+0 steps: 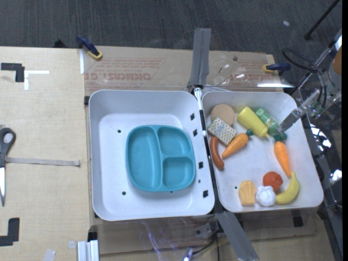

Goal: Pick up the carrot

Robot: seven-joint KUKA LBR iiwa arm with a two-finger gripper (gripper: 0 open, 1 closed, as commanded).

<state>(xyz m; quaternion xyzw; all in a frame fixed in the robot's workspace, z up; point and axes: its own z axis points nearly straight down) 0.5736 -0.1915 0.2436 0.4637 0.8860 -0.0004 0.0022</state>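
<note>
Two white bins sit side by side on the table, and in the right one the jaws, their state impossible to tell, hover just above a carrot lying near the banana, probably lining up a grab.

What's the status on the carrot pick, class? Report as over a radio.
Gripper low at right bin's far right edge, nothing seen held. Two carrots: one just below the gripper, the other mid-bin. Green bottle and yellow bottle crowd the gripper.

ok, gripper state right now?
Gripper: cannot be told; it sits low over the right bin, near the top of a carrot.
</note>
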